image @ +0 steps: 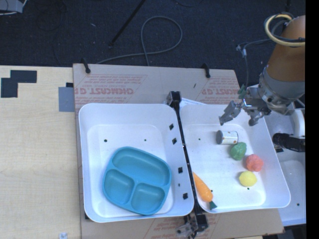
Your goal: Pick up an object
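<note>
The gripper (242, 112) is held above the right bin (279, 195), its fingers spread apart with nothing between them. The nearest object, a small white cylinder with a grey cap (227, 137), is lying on its side just below the gripper. It is judged light, rigid and smooth, so rolling is to be expected; the grasp should be taken across the body, mid-length. Just beyond the cylinder a green ball (238, 150) is found, probably soft.

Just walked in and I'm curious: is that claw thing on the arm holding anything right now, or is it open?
Tool: open, fingers spread, holding nothing; it hangs above the right bin, just up from the small white cylinder.
</note>
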You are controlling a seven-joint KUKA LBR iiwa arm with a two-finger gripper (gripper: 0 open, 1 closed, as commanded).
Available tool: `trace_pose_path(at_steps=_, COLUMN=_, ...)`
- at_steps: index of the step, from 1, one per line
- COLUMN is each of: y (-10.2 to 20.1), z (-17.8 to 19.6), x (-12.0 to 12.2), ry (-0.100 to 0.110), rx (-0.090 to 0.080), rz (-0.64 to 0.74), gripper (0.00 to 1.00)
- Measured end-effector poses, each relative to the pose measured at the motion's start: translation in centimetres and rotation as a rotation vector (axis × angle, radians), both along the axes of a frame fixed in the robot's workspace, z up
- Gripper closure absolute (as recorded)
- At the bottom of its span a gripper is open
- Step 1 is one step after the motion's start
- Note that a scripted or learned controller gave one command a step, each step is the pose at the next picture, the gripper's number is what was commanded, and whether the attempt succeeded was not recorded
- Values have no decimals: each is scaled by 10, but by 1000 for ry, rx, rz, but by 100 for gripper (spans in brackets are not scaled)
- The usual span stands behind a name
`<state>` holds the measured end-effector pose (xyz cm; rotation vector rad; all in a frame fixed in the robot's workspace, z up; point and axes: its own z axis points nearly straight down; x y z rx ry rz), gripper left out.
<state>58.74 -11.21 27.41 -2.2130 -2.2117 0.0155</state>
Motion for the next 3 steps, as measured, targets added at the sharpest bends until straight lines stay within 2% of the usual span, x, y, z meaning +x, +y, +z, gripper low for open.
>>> trace_pose_path(at_steps=1, y=0, z=7, x=2, ry=-13, rx=-1, rz=2, gripper=0)
trace_pose_path(at_steps=3, y=3, z=-115, x=14, ry=-8, rx=-1, rz=0, gripper=0)
